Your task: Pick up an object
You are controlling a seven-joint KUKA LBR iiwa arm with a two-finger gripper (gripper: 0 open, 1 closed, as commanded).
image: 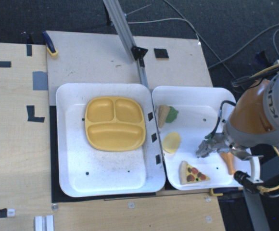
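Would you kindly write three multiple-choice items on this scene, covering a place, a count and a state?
1. Where does the yellow divided plate lie?
A. left bin
B. right bin
C. on the bench

2. How many compartments has the plate?
A. two
B. three
C. five

3. How does the pizza slice stand?
A. gripped
B. lying free in the right bin
C. on the plate

Answers: 1 A, it sits in the left bin. 2 B, two above, one below. 3 B, the end effector is apart from it.

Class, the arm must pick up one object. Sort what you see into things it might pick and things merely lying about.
Might pick: pizza slice, yellow disc, cone, carrot, all in the right bin near the gripper.

Lying about: yellow tray, left bin, clamp.
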